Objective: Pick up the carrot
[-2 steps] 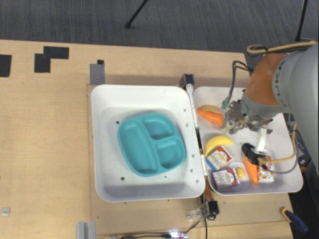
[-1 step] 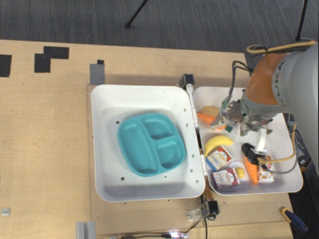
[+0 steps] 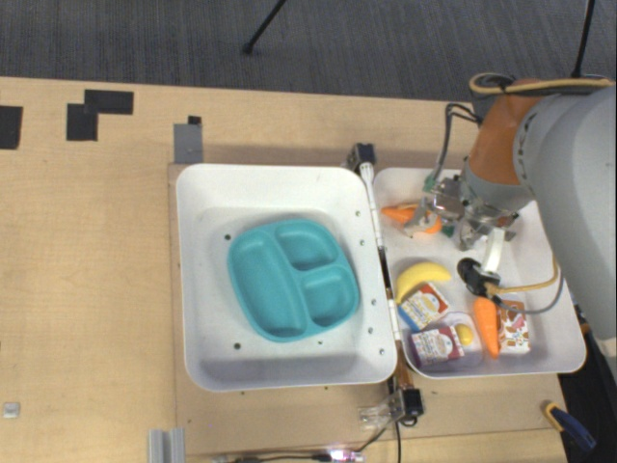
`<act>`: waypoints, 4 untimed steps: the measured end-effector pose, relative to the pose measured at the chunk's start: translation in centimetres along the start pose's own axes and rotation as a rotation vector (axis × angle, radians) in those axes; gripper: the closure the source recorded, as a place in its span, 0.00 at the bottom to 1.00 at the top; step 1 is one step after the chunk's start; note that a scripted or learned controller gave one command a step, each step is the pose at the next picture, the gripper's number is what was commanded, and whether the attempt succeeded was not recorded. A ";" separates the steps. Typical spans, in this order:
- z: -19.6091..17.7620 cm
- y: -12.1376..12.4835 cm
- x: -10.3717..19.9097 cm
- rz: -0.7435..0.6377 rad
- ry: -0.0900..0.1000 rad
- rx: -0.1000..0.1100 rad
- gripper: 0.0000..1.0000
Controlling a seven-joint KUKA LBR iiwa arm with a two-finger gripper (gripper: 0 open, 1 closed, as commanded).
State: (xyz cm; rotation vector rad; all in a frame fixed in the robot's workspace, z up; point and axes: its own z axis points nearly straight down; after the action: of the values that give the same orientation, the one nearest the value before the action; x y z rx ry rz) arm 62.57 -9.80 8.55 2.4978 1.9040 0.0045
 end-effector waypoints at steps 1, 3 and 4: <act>-1.3 0.2 0.1 -0.010 -0.001 -0.006 1.00; -2.4 0.3 0.3 -0.017 -0.001 -0.009 1.00; -2.4 0.3 0.3 -0.019 0.000 -0.007 0.00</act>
State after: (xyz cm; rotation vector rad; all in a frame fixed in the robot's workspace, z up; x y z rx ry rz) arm 62.94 -9.58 10.91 2.4753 1.9235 0.0107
